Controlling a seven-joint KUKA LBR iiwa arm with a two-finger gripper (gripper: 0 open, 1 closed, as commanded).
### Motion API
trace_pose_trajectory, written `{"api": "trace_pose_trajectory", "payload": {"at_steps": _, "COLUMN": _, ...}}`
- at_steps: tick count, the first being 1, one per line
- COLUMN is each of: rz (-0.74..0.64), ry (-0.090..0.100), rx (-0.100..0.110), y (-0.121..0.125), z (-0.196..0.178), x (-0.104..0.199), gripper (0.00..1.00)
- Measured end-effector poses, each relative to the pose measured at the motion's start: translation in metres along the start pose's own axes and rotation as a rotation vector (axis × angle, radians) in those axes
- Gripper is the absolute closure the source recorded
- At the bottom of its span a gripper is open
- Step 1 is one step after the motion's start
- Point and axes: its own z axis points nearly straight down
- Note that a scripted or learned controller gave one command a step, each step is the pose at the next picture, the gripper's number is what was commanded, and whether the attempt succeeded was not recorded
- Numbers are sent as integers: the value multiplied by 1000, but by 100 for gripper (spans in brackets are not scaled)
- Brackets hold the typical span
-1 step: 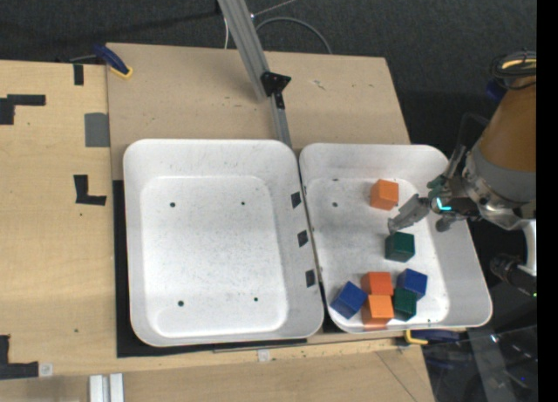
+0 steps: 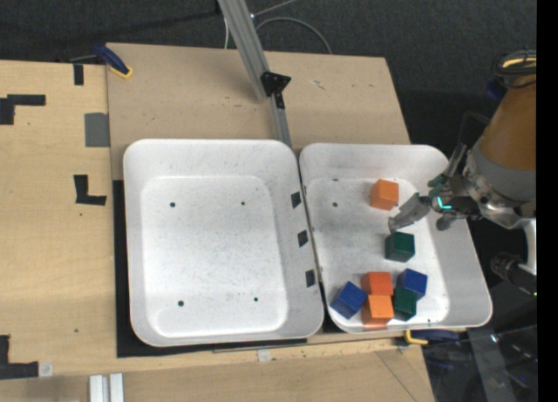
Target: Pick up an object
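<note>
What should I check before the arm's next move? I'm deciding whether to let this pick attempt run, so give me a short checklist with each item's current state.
1. Objects available in the right bin: ok, seven blocks.
2. Gripper over that bin: ok, between the lone orange block and the lone green block.
3. Object already held: not ok, nothing visible between the fingers.
4. Finger opening: cannot tell.
5. Nearest targets free of neighbours: ok, both stand apart from the cluster at the bin's near edge.
6. Height above the blocks: cannot tell.
</note>
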Motion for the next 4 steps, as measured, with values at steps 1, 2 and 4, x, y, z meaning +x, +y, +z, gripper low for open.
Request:
{"api": "trace_pose_trajectory", "payload": {"at_steps": 1, "rz": 2, "ry": 1, "rx": 7, "y": -4, "z": 64, "x": -1, "gripper": 0}}
{"api": "trace_pose_trajectory", "payload": {"at_steps": 2, "rz": 1, "ry": 2, "rx": 8, "y": -9, "z": 127, "x": 3, "gripper": 0}}
{"api": "trace_pose_trajectory", "payload": {"at_steps": 4, "rz": 1, "ry": 2, "rx": 3, "y": -10, "z": 152, "x": 4, "gripper": 100}}
